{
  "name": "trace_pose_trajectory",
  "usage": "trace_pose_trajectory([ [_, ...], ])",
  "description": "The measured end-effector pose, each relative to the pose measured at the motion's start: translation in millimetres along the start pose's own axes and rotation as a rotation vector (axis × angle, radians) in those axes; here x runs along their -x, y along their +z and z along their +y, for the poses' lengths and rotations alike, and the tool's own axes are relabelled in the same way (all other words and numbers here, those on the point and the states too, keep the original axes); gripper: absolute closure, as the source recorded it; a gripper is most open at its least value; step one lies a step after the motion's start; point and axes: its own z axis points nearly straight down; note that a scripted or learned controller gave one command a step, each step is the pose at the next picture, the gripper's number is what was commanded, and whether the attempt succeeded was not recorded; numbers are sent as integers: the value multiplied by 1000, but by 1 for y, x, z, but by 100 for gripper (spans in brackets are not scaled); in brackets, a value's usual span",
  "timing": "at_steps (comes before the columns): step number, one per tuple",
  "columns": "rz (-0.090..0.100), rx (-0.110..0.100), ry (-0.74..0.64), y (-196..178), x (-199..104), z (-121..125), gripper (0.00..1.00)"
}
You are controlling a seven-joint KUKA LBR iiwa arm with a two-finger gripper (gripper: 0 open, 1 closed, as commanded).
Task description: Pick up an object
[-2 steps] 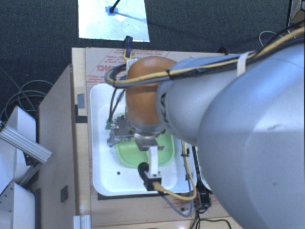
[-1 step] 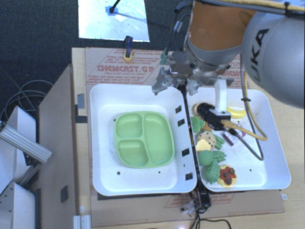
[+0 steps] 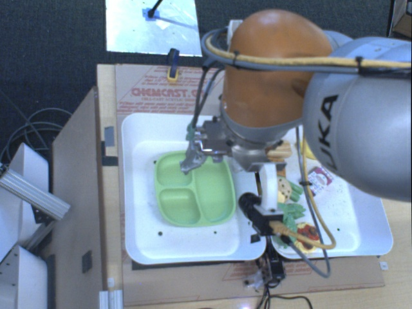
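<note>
Landmark = green tray (image 3: 194,197).

Arm (image 3: 335,108): biggest thing here, grey w/ orange band, comes in from the right and hangs over the seam between the two bins, blocking most of what lies right of the tray.

Surface (image 3: 77,192): tan, carries both bins. Left bin (image 3: 138,172) wraps round the tray on all sides. Right bin (image 3: 370,230) sits just right of the tray, past the shared rims.

Tray: three compartments, flat in the left bin, nothing seen in it. Likely the task's thing, since the hand is on its upper edge.

Clutter (image 3: 293,221) in the right bin, right of the tray: green, red and white bits, a printed card, partly under the arm; can't ID each.

Hand (image 3: 191,163): metal tip sits at the tray's top rim, near its upper-left compartment. Can't tell whether it's spread or clenched, and no object seen held by it.

Risks, as I judge them:
- Tray is wide, shallow, thin-rimmed. If the grip only catches the lip, it could slip out or tilt on lift.
- Grip point is far off-centre, so the tray would hang and swing, maybe catching the bin wall.
- If the tip presses down on the rim rather than straddling it, the tray may skid toward the bin's lower edge.
- Loose cable (image 3: 315,237) right of the tray could drag clutter about when the arm moves.
</note>
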Motion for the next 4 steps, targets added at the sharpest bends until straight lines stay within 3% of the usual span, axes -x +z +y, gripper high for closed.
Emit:
trace_pose_trajectory([
  [1, -5, -9, 2, 126, -47, 1, 0],
  [2, 5, 24, 6, -27, -45, 66, 0],
  [3, -2, 0, 4, 9, -45, 21, 0],
  [4, -5, -5, 8, 98, -45, 1, 0],
])
